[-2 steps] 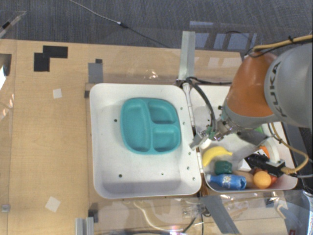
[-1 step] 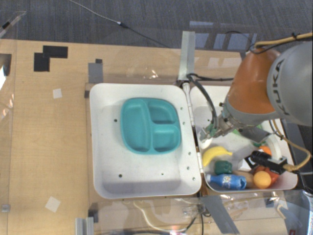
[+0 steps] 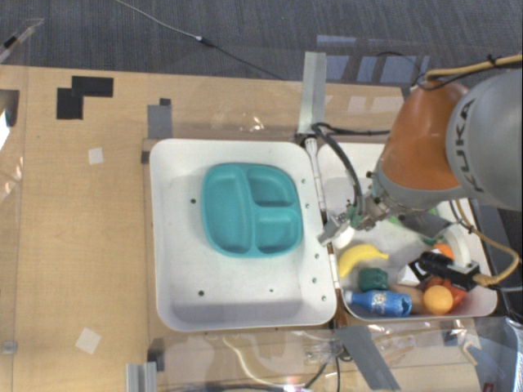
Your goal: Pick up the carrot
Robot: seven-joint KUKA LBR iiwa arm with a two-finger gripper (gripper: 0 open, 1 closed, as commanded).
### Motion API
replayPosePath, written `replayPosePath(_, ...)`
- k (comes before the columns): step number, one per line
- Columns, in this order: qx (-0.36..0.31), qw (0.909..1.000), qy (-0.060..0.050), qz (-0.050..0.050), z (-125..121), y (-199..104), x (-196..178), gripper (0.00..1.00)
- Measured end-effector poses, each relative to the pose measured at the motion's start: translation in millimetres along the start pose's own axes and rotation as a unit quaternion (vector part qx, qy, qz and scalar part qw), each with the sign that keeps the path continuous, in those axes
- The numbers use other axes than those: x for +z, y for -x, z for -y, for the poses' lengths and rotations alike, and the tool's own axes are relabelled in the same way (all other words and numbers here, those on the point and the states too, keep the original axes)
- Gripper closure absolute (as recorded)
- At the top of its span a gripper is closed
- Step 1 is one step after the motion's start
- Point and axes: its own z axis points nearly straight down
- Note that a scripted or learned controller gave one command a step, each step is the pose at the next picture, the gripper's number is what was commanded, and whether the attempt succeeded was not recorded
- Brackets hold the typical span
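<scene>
The arm reaches over the right bin (image 3: 489,300), and my gripper (image 3: 340,229) hangs low at that bin's left side, just above a yellow banana (image 3: 361,259). A small orange piece (image 3: 444,252), which may be the carrot, peeks out from under the wrist at the bin's right. It lies well to the right of the gripper and is mostly hidden by the arm. Nothing shows between the gripper's tips.
The right bin's front also holds a green object (image 3: 374,278), a blue bottle (image 3: 384,303) and an orange ball (image 3: 439,300). A teal divided plate (image 3: 250,208) sits in the left bin (image 3: 176,243). The arm covers the right bin's back half.
</scene>
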Motion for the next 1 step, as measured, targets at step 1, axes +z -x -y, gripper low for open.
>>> replayPosePath(1,0.000,1.0000,0.000,0.000,0.0,0.0,0.0,0.00)
